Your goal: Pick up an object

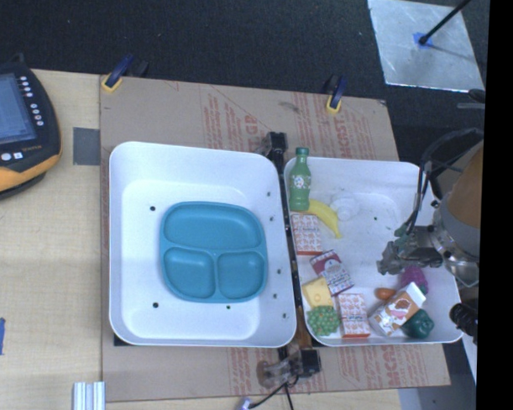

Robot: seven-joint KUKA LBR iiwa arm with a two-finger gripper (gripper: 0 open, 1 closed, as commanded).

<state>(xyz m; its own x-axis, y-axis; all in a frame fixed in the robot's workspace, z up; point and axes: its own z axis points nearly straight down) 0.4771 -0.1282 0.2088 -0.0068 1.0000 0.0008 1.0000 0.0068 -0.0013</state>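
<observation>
I see fingers [397, 257] low in right bin [371, 174], purple object [415, 276] just beside them, spread or pinched I cannot tell

1. Red printed lettering runs in strips along the cardboard sheet [243, 115] under the bins, too blurred to read.
2. The small cartons [353, 314] and green bottle [300, 181] carry labels, none legible.

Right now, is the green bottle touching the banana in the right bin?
Cannot tell. In the camera view the green bottle stands upright at the bin's upper left and the banana lies just below and right of its base; the two outlines meet, so no gap or contact shows plainly.
</observation>
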